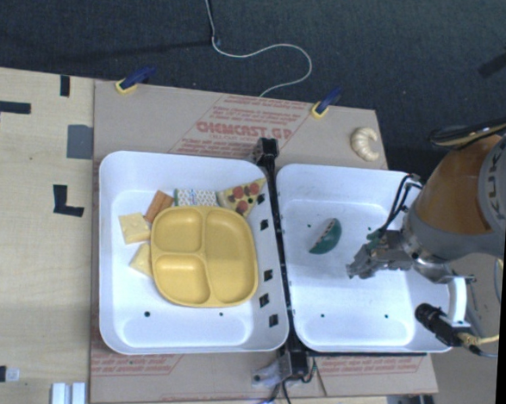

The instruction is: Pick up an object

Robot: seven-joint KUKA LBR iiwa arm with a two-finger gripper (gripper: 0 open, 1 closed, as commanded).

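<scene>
A small green, wedge-shaped object (325,235) with a dark reddish edge is seen lying on the floor of the right bin (331,319), toward its upper middle, apart from every wall. Nothing else is seen lying in that bin.

The gripper (360,266) is placed just to the right of and slightly below the green object, near it but not touching it. It is pointed down and to the left into the right bin, low over the white floor. Whether its fingers are parted or closed cannot be told, because they are seen only as a dark, blurred cluster; nothing can be made out between them.

The arm (460,203) is brought in from the right edge, with its orange band above the grey wrist, and is bent over the right wall of the bin. Black cables are looped from the wrist toward the gripper.

In the left bin (112,308) a yellow divided plate (204,256) with 3 compartments is laid, with a few small pale and orange pieces (145,219) tucked along its upper left side.

The 2 bins are set side by side on a cardboard sheet (241,123) on the tabletop (24,267). A small beige object (367,143) is left on the cardboard beyond the right bin's far corner.
</scene>
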